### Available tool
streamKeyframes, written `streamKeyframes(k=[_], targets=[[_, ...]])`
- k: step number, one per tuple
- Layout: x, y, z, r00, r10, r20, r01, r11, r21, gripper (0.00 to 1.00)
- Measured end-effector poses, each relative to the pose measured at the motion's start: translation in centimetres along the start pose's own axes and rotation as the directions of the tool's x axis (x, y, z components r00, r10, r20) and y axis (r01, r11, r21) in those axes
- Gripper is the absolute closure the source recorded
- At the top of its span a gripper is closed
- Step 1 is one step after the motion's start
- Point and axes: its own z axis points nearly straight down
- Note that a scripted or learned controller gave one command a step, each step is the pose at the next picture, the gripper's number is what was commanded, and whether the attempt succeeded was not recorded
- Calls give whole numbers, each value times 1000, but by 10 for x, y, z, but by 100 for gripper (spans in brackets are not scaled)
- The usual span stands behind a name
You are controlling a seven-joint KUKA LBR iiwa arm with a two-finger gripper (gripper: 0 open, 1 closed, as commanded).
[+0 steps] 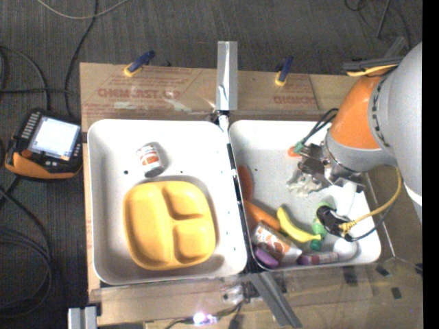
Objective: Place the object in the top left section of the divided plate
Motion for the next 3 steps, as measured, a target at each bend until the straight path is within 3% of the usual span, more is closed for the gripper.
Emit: streamKeyframes(k=[1,2,3], targets=[[75,-61,-18,999,-44,-1,44,999,2,100],[3,-56,-18,996,84,-1,-84,996,1,100],[100,-101,-18,999,33,-2,-33,999,2,100]])
